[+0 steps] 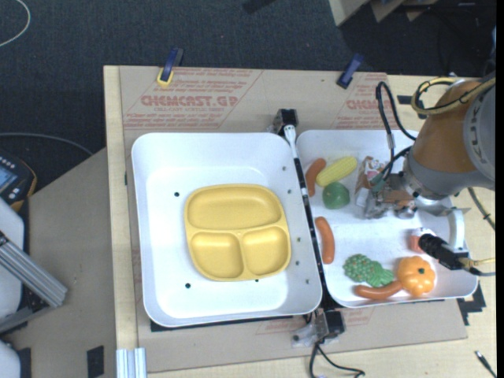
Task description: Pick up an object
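Crowding is the risk: the pincer sits low in the right bin, just beside the green pepper and corn. Whether it grips anything, I cannot tell; a blind close might nudge both aside.

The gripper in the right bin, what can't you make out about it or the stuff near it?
- Gripper: too small and cluttered in the camera view to tell its state or any hold.
- Right bin: far right side covered by the arm.
- Item by the gripper: too small to identify.
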Motion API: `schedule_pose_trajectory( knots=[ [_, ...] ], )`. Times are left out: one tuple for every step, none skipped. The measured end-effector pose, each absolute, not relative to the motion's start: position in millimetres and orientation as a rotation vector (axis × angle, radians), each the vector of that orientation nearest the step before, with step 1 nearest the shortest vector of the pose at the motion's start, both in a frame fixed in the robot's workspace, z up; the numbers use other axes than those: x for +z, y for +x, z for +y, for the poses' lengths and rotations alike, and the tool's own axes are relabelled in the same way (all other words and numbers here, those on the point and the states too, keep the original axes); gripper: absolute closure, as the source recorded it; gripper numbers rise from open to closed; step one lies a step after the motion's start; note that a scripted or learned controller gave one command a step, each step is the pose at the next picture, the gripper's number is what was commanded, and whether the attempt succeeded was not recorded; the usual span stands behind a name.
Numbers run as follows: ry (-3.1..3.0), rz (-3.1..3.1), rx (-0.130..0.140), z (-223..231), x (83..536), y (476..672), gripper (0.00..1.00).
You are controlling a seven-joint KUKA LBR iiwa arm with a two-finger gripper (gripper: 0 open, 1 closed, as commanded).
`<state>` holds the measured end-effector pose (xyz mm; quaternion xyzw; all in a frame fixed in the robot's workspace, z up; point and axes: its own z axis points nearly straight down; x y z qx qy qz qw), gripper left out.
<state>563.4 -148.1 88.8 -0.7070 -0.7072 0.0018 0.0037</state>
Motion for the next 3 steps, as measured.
schedule_pose_trajectory(
  knots=[
    [-2.221,-2.225,0.000,-144.6,147.9,566.8,1.00],
    [-2.220,-2.226,-0.001,-137.1,198.9,561.9,1.00],
    [-2.220,-2.225,0.001,-137.5,223.1,563.7,1.00]
  ],
)
